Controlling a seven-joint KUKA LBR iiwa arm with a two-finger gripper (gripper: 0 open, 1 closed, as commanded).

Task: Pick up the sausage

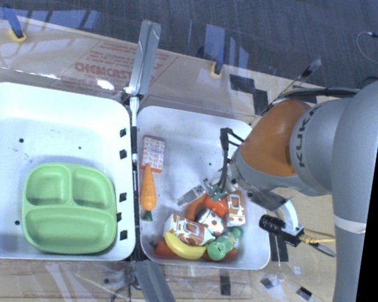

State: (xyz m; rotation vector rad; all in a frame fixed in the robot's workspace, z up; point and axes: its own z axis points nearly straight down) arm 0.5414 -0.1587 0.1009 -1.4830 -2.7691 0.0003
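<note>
My end effector (216, 194) hangs over the heaped toys in the right bin (179, 125); whether it's open, I cannot tell. The sausage (161, 250), I judge, is the reddish piece at the front wall under the banana (184, 247): light, stiff, slick, best pinched across its middle

Single fixed camera above bench (63, 50), slanted down on both bins (12, 106).
</note>
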